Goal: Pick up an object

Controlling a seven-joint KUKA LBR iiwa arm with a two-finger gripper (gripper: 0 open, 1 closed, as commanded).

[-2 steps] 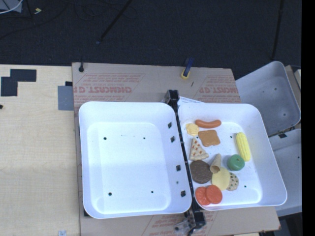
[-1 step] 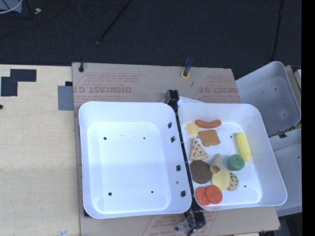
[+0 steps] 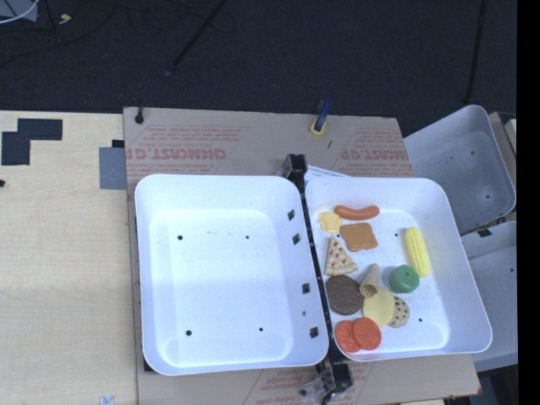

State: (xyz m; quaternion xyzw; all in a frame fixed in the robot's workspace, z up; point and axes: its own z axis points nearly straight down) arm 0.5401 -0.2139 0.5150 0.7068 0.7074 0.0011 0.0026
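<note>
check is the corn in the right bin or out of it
In: the yellow corn lies flat on the right bin's floor near its right wall.

Grey flat metal plate (image 3: 460, 171), far right.

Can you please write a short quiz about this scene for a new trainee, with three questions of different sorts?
1. True or false: the toy foods lie in the right bin.
2. Which toy lies nearest the right bin's far wall? A) sausage B) corn cob C) tomato slices
3. Fill in: the pizza slice lies near the ____ between the bins.

Key: 1 true; 2 A; 3 divider.
</note>
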